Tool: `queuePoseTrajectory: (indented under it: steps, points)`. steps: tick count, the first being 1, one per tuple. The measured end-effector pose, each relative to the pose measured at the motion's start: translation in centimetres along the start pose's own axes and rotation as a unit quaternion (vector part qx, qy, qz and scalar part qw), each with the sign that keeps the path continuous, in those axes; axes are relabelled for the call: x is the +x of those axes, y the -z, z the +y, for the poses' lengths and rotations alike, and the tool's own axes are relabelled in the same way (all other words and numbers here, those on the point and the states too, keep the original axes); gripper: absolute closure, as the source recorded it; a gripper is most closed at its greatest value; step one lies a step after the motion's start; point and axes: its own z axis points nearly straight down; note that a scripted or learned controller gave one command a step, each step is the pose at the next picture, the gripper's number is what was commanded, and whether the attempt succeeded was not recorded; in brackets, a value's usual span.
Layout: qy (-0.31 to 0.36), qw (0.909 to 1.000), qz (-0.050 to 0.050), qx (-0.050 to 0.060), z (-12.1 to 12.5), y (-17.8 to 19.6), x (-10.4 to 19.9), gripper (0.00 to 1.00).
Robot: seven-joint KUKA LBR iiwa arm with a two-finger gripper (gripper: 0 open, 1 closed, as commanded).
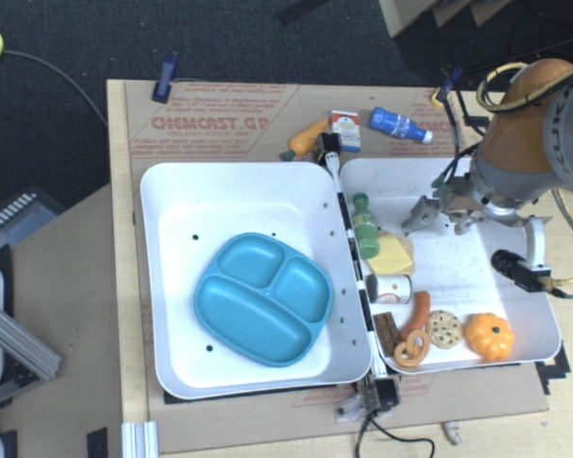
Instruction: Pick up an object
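Right now the robot's two-finger gripper [437, 214] hangs low over the upper middle of the right-hand shallow white bin [544, 337], with the grey arm and its orange band [535, 89] reaching in above it. Its state cannot be told from this slanted view, since the metal parts blur together; nothing is seen held there.

Just beside the gripper, toward the bin's left wall, lie a pale yellow wedge like a cheese slice [392, 253] and a green toy bottle [366, 229]. Lower down sit a small white cylinder with a dark end [389, 288], a reddish sausage-shaped toy [418, 314], a brown pretzel [410, 351], a round speckled cookie [444, 328] and an orange toy pumpkin [489, 336]. The left bin [162, 198] carries a blue divided plastic plate [263, 299].

By the look of it, the step in hand is the approach, with no object yet chosen for certain. The next move probably calls for a short shift toward the yellow wedge, a descent, and a firm closing on it.
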Motion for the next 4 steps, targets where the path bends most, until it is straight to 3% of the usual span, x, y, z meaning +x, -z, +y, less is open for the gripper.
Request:
queuePoseTrajectory:
  steps: [1,2,3,4]
  points:
    - [0.000,1.0000,0.000,-0.001,-8.8,-3.6,4.4,0.00]
    - [0.001,1.0000,0.000,-0.002,-3.3,-3.5,3.6,0.00]
    - [0.001,1.0000,-0.001,-0.002,0.7,-3.5,3.5,0.00]
    - [0.001,1.0000,-0.001,-0.003,0.7,-2.5,3.5,1.00]
